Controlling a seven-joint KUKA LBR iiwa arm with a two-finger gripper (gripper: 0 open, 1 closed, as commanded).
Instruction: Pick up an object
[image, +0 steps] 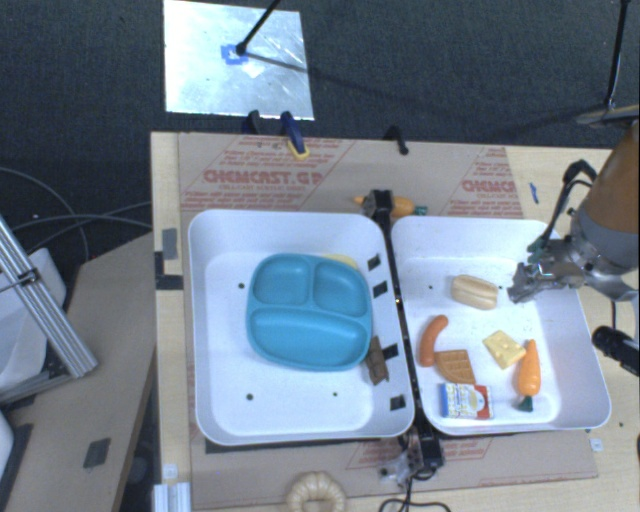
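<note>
We see the grey two-finger gripper (524, 281) hanging over the far right part of the right shallow white plastic bin (580, 340), with nothing between its tips; whether it is spread or closed we cannot tell, for the metal parts blur together at this size. No one object is named by the task, so any of the loose pieces in that bin could serve: the pale tan bread-roll-shaped toy (474, 291) just left of the gripper, the orange-red sausage-shaped toy (432, 339) further left, the brown cracker-like square (455, 365) near it, the yellow cheese-like wedge (504, 348), the orange carrot toy with a green tip (528, 369) just beside the wedge, and the small red, white and blue printed packet (464, 401) at the near edge. We judge the roll the likeliest target, and its rounded form could squirt sideways if the tips close off-centre. The wedge and carrot lie so close that a descent there might nudge one while seizing the other. The flat packet and cracker offer little to pinch. In the left shallow white bin (215, 330) a blue compartmented plastic plate (308, 309) covers part of something pale yellow at its far edge, which we cannot identify, and a small brown piece (376, 362) leans at its right rim. The arm's wrist is cut off at the right.
</note>
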